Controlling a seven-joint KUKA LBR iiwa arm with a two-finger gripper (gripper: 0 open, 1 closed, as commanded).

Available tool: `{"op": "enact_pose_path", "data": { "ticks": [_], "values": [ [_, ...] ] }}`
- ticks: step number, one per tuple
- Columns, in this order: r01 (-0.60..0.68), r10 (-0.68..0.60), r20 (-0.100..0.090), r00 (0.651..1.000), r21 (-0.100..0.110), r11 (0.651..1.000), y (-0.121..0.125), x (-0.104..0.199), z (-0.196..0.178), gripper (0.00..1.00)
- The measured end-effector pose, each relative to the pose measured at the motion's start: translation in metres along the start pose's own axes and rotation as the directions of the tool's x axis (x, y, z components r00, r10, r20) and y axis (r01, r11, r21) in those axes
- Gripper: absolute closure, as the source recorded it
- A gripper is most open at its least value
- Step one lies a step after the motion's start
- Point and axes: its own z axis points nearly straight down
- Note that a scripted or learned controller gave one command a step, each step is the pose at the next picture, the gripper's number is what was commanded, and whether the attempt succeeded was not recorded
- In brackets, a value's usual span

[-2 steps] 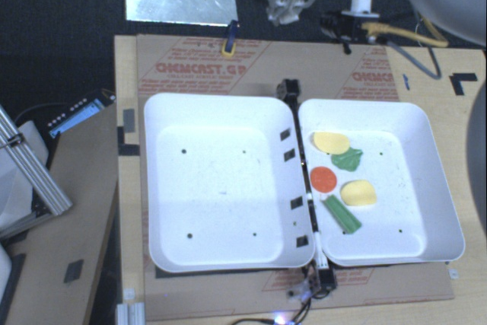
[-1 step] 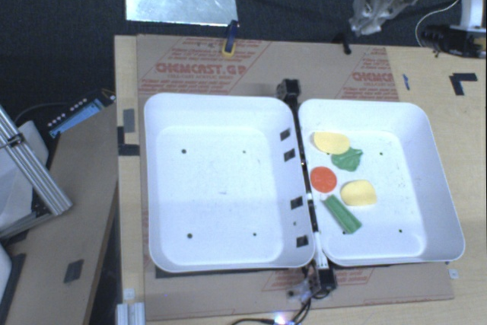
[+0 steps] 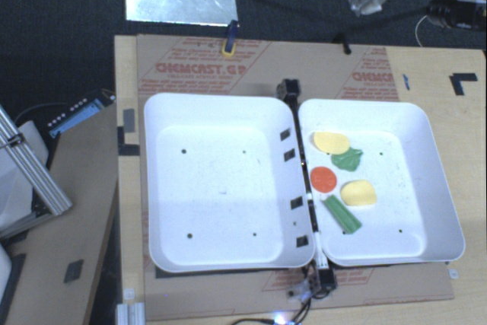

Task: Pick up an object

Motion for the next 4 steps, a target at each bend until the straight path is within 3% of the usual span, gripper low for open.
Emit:
{"op": "enact_pose_path", "data": {
  "ticks": [1,2,3,4],
  "values": [
    [0.005,-0.005,0.000,1.000,0.021,1.000,0.025,0.084,0.201,1.00],
    [-0.014,0.014,0.006,1.000,-0.009,1.000,0.027,-0.044,0.079,1.00],
    [0.000,0.000,0.000,1.000,0.000,1.000,0.027,-0.025,0.045,1.00],
    [0.002,-0.002,-0.001,1.000,0.022,1.000,0.024,0.020,0.239,1.00]
  ]
}}
